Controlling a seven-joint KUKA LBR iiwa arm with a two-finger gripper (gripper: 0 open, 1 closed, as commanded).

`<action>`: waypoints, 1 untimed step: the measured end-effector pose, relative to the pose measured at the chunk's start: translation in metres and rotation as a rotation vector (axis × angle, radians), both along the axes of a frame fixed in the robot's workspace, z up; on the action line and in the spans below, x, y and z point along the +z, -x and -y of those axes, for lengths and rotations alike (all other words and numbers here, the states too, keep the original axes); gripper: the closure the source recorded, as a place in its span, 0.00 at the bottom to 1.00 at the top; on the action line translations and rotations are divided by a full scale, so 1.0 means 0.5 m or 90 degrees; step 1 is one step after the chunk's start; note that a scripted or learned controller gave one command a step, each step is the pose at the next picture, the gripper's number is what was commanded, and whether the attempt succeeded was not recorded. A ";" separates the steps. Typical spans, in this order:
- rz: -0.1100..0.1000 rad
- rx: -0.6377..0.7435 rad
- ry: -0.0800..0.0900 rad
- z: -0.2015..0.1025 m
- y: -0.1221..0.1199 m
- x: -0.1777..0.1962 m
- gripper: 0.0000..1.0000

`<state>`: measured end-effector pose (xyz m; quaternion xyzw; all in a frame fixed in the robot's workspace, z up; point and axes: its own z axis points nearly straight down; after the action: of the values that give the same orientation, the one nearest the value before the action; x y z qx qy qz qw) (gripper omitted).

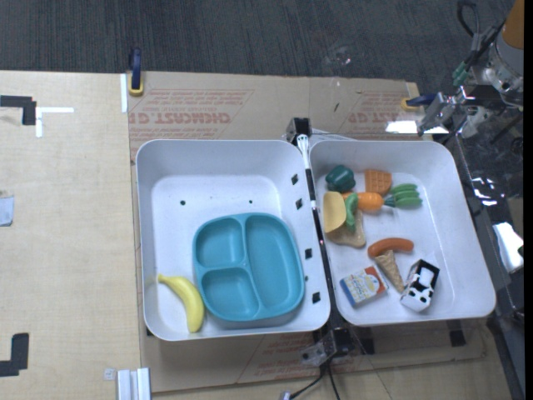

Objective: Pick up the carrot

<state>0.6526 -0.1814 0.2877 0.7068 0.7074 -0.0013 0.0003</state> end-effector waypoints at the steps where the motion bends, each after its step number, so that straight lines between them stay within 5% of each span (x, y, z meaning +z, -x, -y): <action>1: 0.000 -0.021 -0.001 -0.062 0.019 -0.332 0.00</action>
<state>0.6431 -0.1504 0.1219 0.7181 0.6959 -0.0012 -0.0004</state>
